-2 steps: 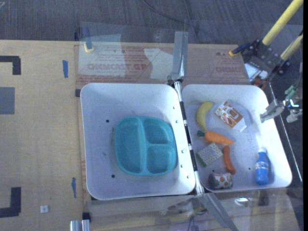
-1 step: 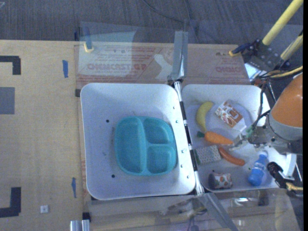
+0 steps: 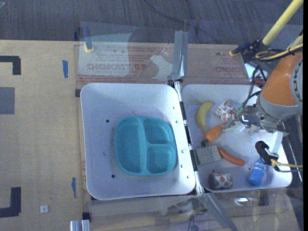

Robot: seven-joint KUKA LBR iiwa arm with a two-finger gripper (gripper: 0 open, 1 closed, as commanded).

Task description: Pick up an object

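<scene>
Nearest the camera, along the near edge of the right bin (image 3: pixel 190 93), sit a small printed can (image 3: pixel 221 180) lying on its side and a blue bottle (image 3: pixel 256 174) to its right. Just beyond them a grey-green sponge (image 3: pixel 208 154) lies by the bin's left wall, with an orange carrot (image 3: pixel 232 158) beside it to the right. Farther in, a second carrot (image 3: pixel 213 133) with a green end slants up toward the right, its upper tip close to the gripper (image 3: pixel 239 121). A yellow banana (image 3: pixel 204 113) lies at the far left of this bin, and a crumpled red-and-white wrapper (image 3: pixel 225 110) sits just to its right.

The arm (image 3: pixel 284 88), grey with an orange band, reaches in from the right over the right bin. Its gripper hangs low near the wrapper and the upper carrot tip; whether the jaws are spread or closed cannot be made out, and nothing is visibly held between them.

The left bin (image 3: pixel 96 100) holds a teal divided plate (image 3: pixel 145 145) with three compartments, lying flat near its middle. Both bins rest on a tan bench (image 3: pixel 38 143).
</scene>
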